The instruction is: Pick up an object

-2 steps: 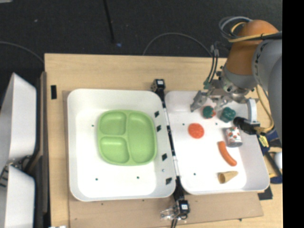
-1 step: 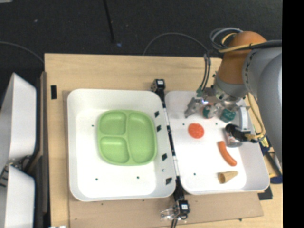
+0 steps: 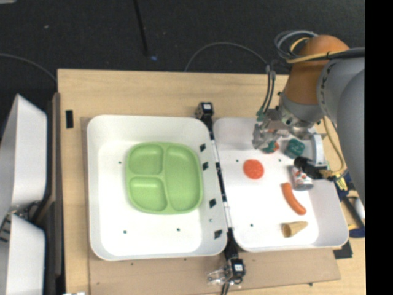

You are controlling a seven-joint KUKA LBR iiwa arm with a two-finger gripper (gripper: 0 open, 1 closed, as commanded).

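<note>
In the right bin [image 3: 270, 226] lie a red round object [image 3: 253, 169], an orange carrot-like stick [image 3: 293, 198], a tan cone [image 3: 294, 228] and a teal object [image 3: 295, 146] near the back. A small red and white item [image 3: 300, 178] sits by the right wall. My gripper [image 3: 268, 137] hangs low over the bin's back part, just left of the teal object and up-right of the red round object. I see nothing clearly between its fingers.
The left bin [image 3: 104, 226] holds a green divided plate [image 3: 164, 177]. Black clips [image 3: 204, 109] run along the seam between the bins. Cables loop on the dark floor behind the bench.
</note>
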